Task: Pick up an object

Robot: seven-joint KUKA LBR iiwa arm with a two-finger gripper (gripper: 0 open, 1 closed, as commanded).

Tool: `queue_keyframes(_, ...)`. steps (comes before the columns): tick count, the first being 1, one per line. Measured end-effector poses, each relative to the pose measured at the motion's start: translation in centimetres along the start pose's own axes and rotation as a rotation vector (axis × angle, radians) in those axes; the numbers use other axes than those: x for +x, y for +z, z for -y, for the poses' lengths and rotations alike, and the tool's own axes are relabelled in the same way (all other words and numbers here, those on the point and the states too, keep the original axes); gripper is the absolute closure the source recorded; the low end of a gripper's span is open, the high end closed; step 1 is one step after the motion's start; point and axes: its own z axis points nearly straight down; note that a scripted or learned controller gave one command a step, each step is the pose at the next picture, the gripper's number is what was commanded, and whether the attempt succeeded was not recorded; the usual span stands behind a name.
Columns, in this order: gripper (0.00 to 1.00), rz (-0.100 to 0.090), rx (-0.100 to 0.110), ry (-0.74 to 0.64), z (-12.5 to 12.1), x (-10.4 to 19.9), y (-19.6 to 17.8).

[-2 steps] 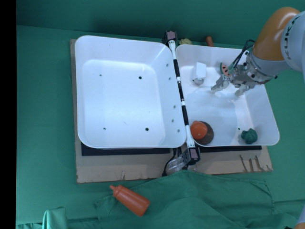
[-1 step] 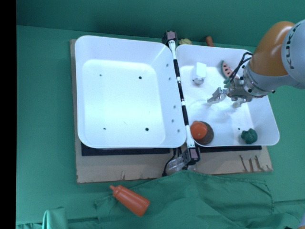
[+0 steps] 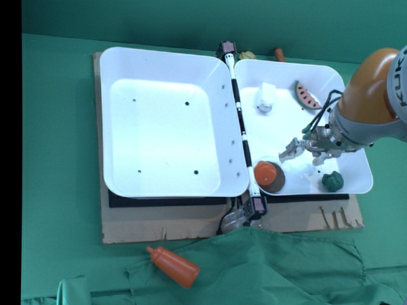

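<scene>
My gripper (image 3: 304, 154) hangs over the right bin (image 3: 356, 170), its fingers spread open with nothing between them. Just below and to its left, an orange and brown rounded object (image 3: 269, 175) lies near the bin's front left corner. A green object (image 3: 332, 181) sits at the front right, below the wrist. A white cup-like object (image 3: 265, 97) stands toward the back of the bin. A watermelon slice (image 3: 306, 95) lies at the back right.
The left bin (image 3: 165, 122) sits beside the right one, a black-and-white divider bar (image 3: 240, 119) between them. An orange ketchup bottle (image 3: 173, 266) lies on the green cloth in front of the bench. Small items (image 3: 278, 54) rest behind the right bin.
</scene>
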Motion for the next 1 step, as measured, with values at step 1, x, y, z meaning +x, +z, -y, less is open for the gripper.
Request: queue_keyframes(1,1.00,0.003,-0.008,0.002,-0.30,-0.09,-1.09)
